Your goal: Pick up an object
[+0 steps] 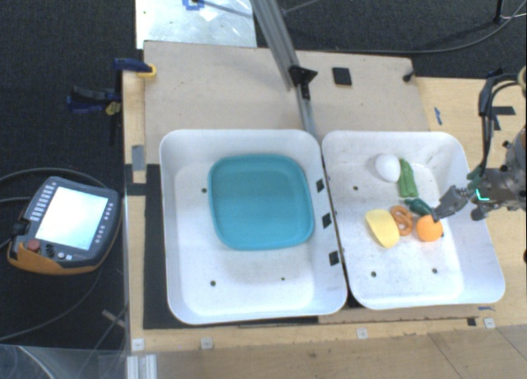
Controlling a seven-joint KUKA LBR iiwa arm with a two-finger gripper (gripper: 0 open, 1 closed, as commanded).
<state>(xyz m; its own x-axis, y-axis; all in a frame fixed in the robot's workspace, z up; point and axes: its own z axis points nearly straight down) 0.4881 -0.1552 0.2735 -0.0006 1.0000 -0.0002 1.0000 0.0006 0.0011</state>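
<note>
presently listed, item one: small orange ball (429,230), right bin (486,274), middle right, touching or just beside the claw (449,204). judged light, rigid or slightly yielding, smooth and apt to roll; best taken across its widest part from above, since a pinch off centre would likely squirt it aside.

item two: orange ring-shaped piece (402,219), just left of the ball, touching the yellow piece. thin, light, probably stiff; awkward to grip flat.

item three: yellow rounded piece (381,227), left of the ring. looks light, smooth, broad; take across the narrow width.

item four: green elongated piece (407,178), far of the ring, lying lengthways. light; grip across the middle.

item five: white egg-like object (388,166), touching the green piece on its left. smooth, slippery, may roll.

item six: dark green scrap (418,205) between green piece and ball; nature unclear.

claw: reaching in from the right, low over the ball; whether its jaws are wide, narrow or holding anything cannot be told.

left bin (185,229): holds a teal square plate (261,202). both bins on the surface (222,89).
</note>
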